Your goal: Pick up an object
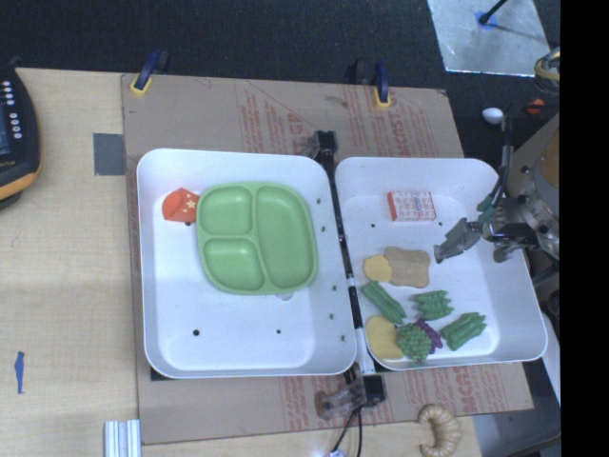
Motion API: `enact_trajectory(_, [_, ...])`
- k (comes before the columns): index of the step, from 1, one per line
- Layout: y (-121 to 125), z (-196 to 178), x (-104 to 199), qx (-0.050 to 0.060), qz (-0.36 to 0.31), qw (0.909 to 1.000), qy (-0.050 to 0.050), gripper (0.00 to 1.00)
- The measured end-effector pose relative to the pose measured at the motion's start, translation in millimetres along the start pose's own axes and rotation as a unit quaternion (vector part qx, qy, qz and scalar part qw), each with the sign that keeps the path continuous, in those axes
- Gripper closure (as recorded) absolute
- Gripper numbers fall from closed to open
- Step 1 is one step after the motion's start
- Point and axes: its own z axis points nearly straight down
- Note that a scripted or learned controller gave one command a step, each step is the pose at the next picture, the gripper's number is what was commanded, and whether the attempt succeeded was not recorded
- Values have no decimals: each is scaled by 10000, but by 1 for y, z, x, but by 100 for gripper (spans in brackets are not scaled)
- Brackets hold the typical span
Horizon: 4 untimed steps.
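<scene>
The objects to pick from lie in the right bin (476, 174): a small red-and-white packet (411, 206) near its far wall; below it a tan bread slice (409, 267) touching a yellow round piece (377, 268); toward the near wall a long green pod (383, 302), a bunch of green beans (433, 304), another green bunch (464, 329), a second yellow piece (382, 337) and a green-and-purple leafy piece (416, 340) touching it; the tool (455, 242) hangs over the bin's right half, just right of the bread slice, its dark fingers pointing left with nothing visible between them (whether they are parted or closed I cannot tell); the grey arm (523, 219) enters from the right edge. The left bin (157, 341) holds a green divided plate (257, 238) with three compartments; a red piece (180, 206) lies just beside the plate's left rim; both bins rest on a cardboard sheet (285, 112) on the wooden desk (57, 284).
</scene>
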Motion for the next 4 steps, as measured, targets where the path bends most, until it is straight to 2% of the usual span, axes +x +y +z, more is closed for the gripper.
enact_trajectory(1, [-7, 107, -23, 53, 11, 10000, 7, 0])
enact_trajectory(2, [17, 193, -39, 17, -1, 10000, 2, 0])
enact_trajectory(3, [17, 179, -39, 8, -5, 10000, -3, 100])
enact_trajectory(4, [58, 83, 28, -65, -37, 10000, 8, 100])
